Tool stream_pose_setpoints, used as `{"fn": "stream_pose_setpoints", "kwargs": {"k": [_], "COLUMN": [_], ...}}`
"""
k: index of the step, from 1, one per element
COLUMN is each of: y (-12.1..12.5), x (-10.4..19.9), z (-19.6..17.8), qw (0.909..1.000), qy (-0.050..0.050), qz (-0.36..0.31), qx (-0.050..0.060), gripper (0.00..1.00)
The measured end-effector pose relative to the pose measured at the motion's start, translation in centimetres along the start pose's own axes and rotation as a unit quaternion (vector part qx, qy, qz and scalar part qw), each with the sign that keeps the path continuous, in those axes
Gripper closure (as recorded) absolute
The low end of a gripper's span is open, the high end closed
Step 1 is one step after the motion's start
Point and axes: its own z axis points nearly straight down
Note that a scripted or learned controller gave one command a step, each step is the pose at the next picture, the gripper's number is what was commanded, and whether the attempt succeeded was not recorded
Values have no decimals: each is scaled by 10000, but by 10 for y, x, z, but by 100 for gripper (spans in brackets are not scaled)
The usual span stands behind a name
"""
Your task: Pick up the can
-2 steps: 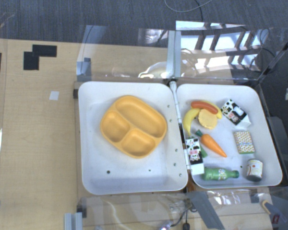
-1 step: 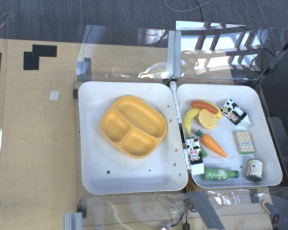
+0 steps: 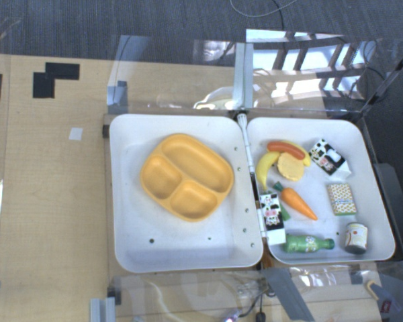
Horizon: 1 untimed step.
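The can (image 3: 355, 237) is small and pale with a dark top and stands in the right bin (image 3: 366, 149), near its front right corner. A green bottle (image 3: 308, 243) lies on its side just to the can's left. A tan cracker-like block (image 3: 340, 198) rests a little behind the can.
The right bin also holds a banana (image 3: 264, 168), a sausage (image 3: 287, 149), a round yellow piece (image 3: 290, 169), a carrot (image 3: 299, 203) and two cow-patterned cartons (image 3: 326, 157) (image 3: 272, 212). A yellow divided plate (image 3: 187, 176) lies in the left bin (image 3: 131, 243).
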Motion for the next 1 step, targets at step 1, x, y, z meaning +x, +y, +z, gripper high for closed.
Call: {"fn": "stream_pose_setpoints", "kwargs": {"k": [1], "y": [0], "x": [0], "z": [0], "qw": [10000], "qy": [0], "qz": [0], "qx": [0], "gripper": [0]}}
